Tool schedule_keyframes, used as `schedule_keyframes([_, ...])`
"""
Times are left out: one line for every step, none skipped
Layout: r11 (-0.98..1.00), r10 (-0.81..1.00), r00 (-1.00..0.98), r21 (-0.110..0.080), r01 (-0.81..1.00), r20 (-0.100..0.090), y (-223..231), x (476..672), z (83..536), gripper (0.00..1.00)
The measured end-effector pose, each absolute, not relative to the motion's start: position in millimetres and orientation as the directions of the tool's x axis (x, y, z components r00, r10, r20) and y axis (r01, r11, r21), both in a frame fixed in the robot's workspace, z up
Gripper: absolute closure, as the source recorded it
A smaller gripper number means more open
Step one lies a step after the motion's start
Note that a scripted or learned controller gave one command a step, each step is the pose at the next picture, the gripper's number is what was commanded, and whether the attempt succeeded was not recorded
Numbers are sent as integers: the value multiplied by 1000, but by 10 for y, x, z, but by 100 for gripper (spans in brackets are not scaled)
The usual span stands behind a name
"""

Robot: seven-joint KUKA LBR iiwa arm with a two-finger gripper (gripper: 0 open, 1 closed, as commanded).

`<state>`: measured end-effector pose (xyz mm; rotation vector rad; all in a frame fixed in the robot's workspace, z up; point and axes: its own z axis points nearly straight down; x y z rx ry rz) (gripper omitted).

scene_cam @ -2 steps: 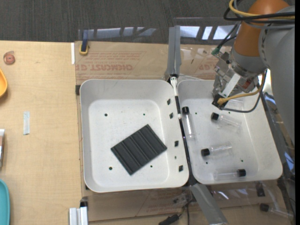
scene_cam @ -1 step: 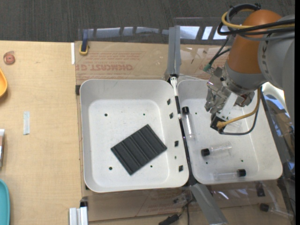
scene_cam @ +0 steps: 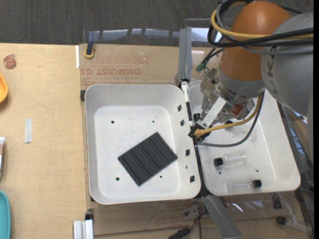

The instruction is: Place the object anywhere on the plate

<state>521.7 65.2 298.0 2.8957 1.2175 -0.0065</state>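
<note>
Two clear tubes with black caps lie in the right bin [scene_cam: 279, 148]: one tube [scene_cam: 230, 160] toward the middle of the bin floor, the other tube [scene_cam: 244, 185] nearer, close to the bin's near rim. Which of them counts as the object I cannot tell. A dark ribbed plate [scene_cam: 148, 158] lies flat and skewed in the left bin [scene_cam: 99, 133], well apart from both tubes. The arm [scene_cam: 259, 44] reaches in from the right, its orange band above the far part of the right bin. The hand [scene_cam: 212, 114] hangs low over that bin's left side, near the wall shared by the two bins, amid yellow and black cables. Its tip is too cluttered to tell whether it is spread or pressed together. Both bins sit on a light wooden surface [scene_cam: 40, 133].
</note>
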Motion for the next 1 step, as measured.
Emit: schedule_keyframes([-245,969,245,-5,969,-3,907,5302,2386,100])
